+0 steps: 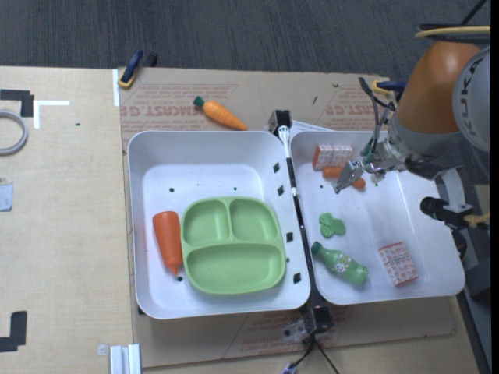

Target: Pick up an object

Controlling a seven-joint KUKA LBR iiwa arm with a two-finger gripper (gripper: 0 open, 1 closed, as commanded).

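The end effector (355, 174) hung low over the far left part of the right bin (437, 283), pinching a small orange object (348, 182) just near of a pink-and-white box (332, 155). In the left bin (148, 150) lay a green divided plate (232, 244) and an orange cylinder (167, 240).

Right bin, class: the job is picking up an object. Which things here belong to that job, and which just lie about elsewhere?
Job, in the right bin:
pincer
orange piece
green bottle
green leafy toy
two small cartons

Lying about:
green divided plate
orange cylinder
carrot
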